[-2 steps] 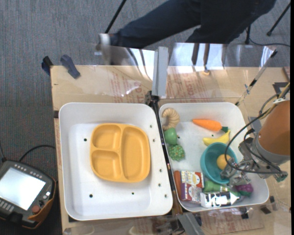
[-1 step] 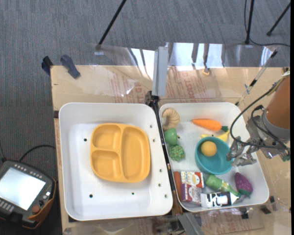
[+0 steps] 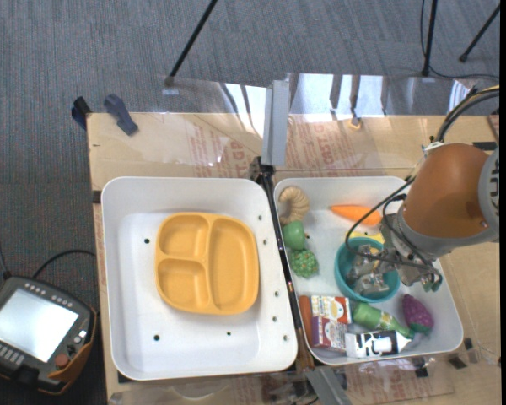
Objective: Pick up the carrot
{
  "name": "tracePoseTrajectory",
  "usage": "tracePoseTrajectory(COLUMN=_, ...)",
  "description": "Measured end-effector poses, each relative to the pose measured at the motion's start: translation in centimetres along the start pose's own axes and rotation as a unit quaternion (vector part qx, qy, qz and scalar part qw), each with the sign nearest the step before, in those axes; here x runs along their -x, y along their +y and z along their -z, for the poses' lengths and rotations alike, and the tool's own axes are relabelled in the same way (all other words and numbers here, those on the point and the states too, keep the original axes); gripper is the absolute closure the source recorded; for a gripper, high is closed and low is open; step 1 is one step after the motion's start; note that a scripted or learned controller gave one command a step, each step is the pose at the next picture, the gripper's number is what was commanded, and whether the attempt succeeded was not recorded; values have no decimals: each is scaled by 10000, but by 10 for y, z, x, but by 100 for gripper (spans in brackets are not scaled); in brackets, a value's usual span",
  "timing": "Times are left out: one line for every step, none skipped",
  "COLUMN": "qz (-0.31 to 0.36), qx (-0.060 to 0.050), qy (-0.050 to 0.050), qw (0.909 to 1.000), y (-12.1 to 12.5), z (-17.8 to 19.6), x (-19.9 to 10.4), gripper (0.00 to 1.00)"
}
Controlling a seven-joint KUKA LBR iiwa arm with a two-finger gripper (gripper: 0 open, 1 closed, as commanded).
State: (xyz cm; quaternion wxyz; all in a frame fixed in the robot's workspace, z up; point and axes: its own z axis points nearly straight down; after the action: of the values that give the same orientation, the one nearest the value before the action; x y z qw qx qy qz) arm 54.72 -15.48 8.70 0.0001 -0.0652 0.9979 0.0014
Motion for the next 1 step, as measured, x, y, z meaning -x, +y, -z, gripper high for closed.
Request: tracePoseTrajectory(qz=149, qx=-33, qy=-53, qw=9999, y=-66, z=70, x=69, gripper=100)
